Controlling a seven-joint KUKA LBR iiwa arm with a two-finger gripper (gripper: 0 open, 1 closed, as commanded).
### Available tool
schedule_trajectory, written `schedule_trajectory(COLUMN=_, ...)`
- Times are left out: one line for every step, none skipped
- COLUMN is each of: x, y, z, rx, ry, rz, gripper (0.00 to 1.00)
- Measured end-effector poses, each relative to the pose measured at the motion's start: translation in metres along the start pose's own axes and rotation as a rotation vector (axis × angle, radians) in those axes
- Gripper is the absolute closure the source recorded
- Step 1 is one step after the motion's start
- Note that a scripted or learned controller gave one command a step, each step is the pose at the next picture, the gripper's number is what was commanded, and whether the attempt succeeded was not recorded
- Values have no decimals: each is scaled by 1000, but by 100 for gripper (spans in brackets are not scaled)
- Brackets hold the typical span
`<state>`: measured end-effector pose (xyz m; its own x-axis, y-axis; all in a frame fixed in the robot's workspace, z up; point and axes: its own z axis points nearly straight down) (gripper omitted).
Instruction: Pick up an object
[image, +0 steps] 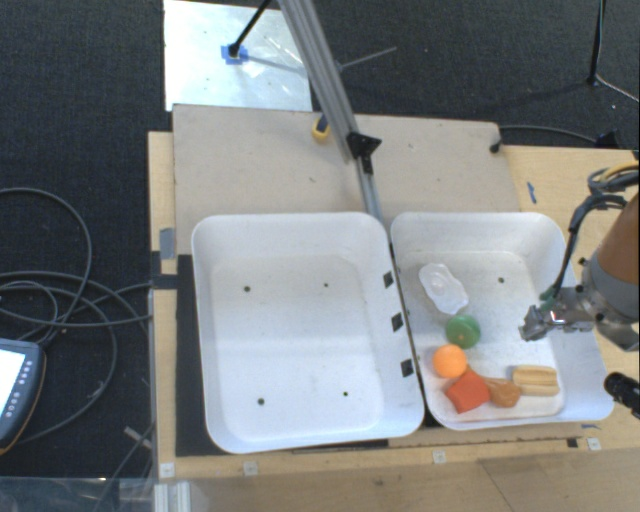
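The right bin (500, 235) holds a clear crumpled plastic piece (442, 287), a green ball (462, 330), an orange ball (450, 361), a red block (466, 392), a small brown piece (505, 395) and a tan bread-like roll (535, 379). My gripper (537, 323) hangs at the bin's right side, above and slightly right of the roll and well right of the green ball. Nothing shows between its tips. The arm comes in from the right edge.
The left bin (290, 330) lies beside the right one, with black clips (397, 322) along the shared rim. A grey pole (335, 90) slants in from the top. Cables lie on the dark floor at the left.
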<state>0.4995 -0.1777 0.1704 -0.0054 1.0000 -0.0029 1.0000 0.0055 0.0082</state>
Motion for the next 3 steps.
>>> schedule_trajectory(x=-1, y=3, z=-54, rx=0, ry=0, rz=-1, gripper=100)
schedule_trajectory(x=-1, y=5, z=-100, rx=1, ry=0, rz=-1, gripper=100)
schedule_trajectory(x=50, y=30, z=-105, rx=3, ry=4, rz=-6, gripper=100)
